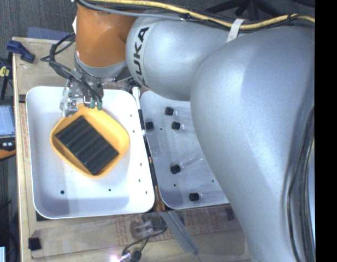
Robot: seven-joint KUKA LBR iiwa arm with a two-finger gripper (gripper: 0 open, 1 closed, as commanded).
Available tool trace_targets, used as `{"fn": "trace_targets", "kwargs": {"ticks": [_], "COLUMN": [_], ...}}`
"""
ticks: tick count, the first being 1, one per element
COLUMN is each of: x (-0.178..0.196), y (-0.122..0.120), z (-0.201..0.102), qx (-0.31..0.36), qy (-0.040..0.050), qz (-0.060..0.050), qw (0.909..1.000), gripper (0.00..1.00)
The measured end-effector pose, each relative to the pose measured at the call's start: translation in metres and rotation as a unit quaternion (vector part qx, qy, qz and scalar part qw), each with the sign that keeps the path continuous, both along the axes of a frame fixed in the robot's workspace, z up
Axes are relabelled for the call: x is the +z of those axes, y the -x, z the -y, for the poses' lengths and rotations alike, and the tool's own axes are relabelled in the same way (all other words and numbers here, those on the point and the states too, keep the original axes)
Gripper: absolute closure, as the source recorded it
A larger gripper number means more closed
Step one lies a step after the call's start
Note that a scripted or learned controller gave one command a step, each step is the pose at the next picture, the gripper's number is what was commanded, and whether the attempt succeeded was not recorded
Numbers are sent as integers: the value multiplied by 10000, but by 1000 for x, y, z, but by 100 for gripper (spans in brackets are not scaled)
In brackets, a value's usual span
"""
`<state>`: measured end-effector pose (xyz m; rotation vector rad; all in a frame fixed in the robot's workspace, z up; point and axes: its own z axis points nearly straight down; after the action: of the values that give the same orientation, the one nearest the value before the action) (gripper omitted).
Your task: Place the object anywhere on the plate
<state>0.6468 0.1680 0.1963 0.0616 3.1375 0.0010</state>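
Yellow plate point(120, 138) sits just beneath the gripper point(81, 103), whose grip I cannot tell, so an empty-handed release may leave nothing placed.

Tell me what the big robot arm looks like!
The arm is fat, round and shiny grey, with KUKA written on it in dark letters. An orange band wraps it near the wrist. Yellow and black cables run along the top. The small gripper is metal, with thin wires.

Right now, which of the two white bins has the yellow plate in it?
The left bin: it holds the yellow plate, under the end effector. The right bin lies under the arm.
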Motion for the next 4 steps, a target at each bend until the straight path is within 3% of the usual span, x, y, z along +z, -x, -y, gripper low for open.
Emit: {"fn": "trace_targets", "kwargs": {"ticks": [1, 2, 3, 4], "x": [-10, -3, -5, 147], "y": [-1, -11, -10, -10], "z": [-8, -21, -29, -49], "qx": [416, 1275, 2407, 2997], "qy": [5, 2, 4, 10], "qz": [-14, 12, 22, 11], "qw": [9991, 9918, 9706, 9540], "gripper": [100, 100, 100, 100]}}
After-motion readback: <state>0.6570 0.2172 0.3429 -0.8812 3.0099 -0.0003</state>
